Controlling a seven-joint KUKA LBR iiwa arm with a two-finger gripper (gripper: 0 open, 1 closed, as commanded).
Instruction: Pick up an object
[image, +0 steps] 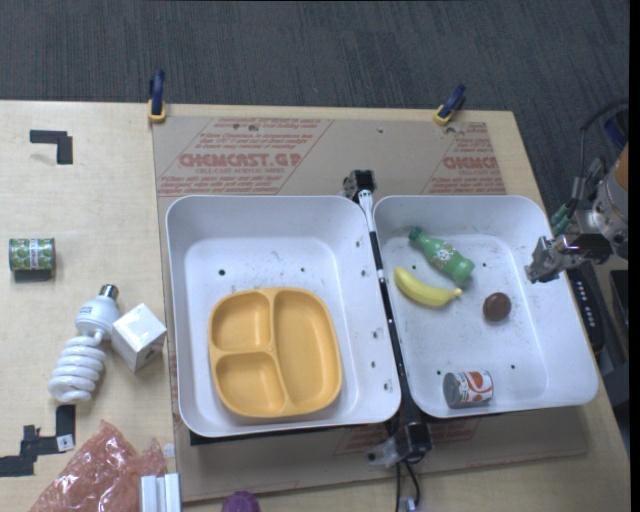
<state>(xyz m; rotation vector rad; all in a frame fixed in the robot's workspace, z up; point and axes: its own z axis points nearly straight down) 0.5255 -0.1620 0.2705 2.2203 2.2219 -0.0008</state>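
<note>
Gripper (545, 262) and wrist enter at the right edge, over the right rim of the right bin (560, 375); most of the arm is cut off by the frame, and the metal parts blur together, so whether the gripper is apart or together cannot be told. Nothing shows between its tips.

Taking the right bin as the landmark and going by size: the tabletop (80, 210) spreads under and far to its left, with a brown printed sheet (250, 150) beneath both bins, held by two clamps at the back edge. The left bin (190, 250) sits touching the right bin's left wall and carries a yellow divided plate (275, 352) with three compartments.

Inside the right bin lie four pickable objects, all apart from the gripper: a banana (427, 288) near the left wall, a green bottle (442, 255) lying on its side just behind the banana, a red-and-white can (468, 388) on its side near the front wall, and a small brown ball (497, 306) right of centre, nearest the gripper.

Well left of the bins, on the tabletop, lie a white spiral bulb (82, 352), a white cube (139, 336) touching it, and a small green can (31, 256). A pink mesh bag (100, 470) is cut off by the bottom edge; a purple thing beside it is too clipped to identify.
</note>
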